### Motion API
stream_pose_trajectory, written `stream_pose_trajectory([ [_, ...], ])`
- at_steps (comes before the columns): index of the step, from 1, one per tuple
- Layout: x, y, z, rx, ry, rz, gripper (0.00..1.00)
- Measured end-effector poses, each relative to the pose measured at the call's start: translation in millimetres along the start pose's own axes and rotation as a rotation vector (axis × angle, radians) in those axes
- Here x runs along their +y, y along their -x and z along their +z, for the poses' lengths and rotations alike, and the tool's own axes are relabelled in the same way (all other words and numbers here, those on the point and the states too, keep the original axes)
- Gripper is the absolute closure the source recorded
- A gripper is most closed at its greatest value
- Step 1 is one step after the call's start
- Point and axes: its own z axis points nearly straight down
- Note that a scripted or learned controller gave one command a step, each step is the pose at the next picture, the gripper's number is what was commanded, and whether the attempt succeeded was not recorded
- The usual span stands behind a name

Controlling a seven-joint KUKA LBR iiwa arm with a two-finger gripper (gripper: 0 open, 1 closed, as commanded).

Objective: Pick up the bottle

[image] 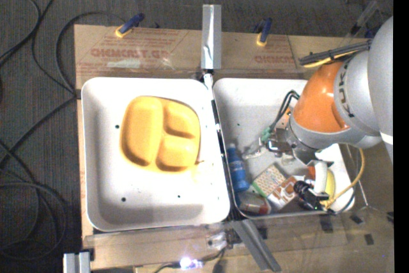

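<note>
A blue bottle (238, 171) lies along the left wall of the right bin (255, 99), cap end toward the back. My gripper (261, 144) hangs over the middle of that bin, just right of the bottle's cap end and a little behind it. Nothing shows between its tips. The grey arm with its orange band (323, 105) reaches in from the right and hides the bin's right-hand part.
A yellow divided tray (161, 132) lies in the left bin (102, 195). In the right bin's front sit a printed packet (276, 181), a dark red item (254, 204), and a yellow item (330, 182) with an orange one (317, 171) beside it.
</note>
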Motion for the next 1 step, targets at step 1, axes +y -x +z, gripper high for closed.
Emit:
stream_pose_trajectory([
  [1,1.5,-13.0,-0.2,-0.001,0.006,0.271,0.0],
])
